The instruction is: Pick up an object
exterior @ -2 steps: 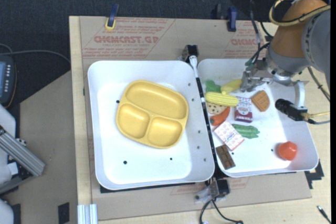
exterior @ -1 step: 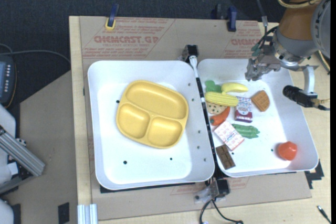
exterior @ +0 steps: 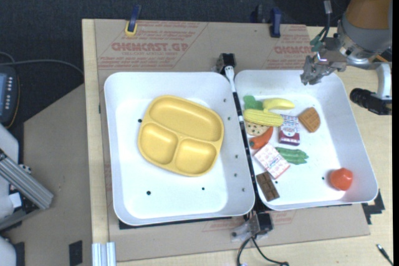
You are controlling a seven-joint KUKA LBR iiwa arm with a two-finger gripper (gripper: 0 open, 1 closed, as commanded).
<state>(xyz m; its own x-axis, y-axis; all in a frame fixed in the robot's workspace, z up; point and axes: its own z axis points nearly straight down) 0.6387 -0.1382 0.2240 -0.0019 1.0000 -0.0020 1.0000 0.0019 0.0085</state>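
Hovering at the frame's upper right, the gripper (exterior: pixel 311 76) hangs above the right bin's (exterior: pixel 361 152) far edge, carrying nothing; whether it is spread I cannot tell. Candidate objects cluster lower left of it: a corn cob (exterior: pixel 262 116), a banana (exterior: pixel 278 103), a tomato (exterior: pixel 340 179) apart, likely scattered for easy single picks.

The arm reaches in over the bench's far right corner, its orange band uppermost, the hand (exterior: pixel 313 73) pointing down and left.
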